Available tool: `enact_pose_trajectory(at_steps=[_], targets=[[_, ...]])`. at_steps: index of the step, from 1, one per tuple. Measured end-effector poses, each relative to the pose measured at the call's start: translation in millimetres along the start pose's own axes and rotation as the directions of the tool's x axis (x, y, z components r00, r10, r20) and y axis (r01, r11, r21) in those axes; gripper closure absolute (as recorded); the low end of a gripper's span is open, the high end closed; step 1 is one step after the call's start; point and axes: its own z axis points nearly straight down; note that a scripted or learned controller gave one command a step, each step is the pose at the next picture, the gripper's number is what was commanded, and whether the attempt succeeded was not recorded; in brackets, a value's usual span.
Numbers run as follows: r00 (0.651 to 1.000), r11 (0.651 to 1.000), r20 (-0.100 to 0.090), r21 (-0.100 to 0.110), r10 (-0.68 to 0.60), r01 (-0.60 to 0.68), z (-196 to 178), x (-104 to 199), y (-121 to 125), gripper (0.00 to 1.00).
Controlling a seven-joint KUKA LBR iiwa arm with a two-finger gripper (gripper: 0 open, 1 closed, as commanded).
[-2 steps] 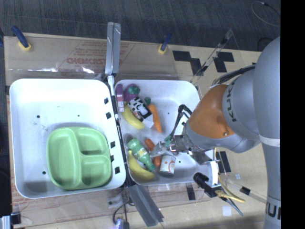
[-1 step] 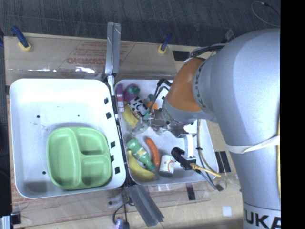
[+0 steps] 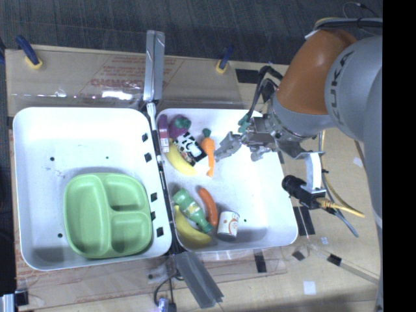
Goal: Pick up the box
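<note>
- We are watching the grey arm with its orange band (image 3: 312, 70) reaching in from the right, its two-finger gripper (image 3: 237, 142) hanging spread and holding nothing over the right white bin (image 3: 260, 194).
- The small black-and-white printed box (image 3: 188, 148) is lying at the bin's upper left on a yellow banana (image 3: 179, 164), its long axis running diagonally.

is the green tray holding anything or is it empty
Empty. The green divided tray lies flat in the left bin with all compartments bare; the toys and food are in the right bin.
</note>
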Motion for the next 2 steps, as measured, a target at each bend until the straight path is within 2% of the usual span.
enact_pose_trajectory(at_steps=[1,2], targets=[[0.999,0.999,-0.001,0.004,0.035,-0.035,150.0,-58.9,-58.0,0.00],[1.000,1.000,-0.001,0.004,0.030,-0.030,140.4,-58.4,-57.4,1.00]])
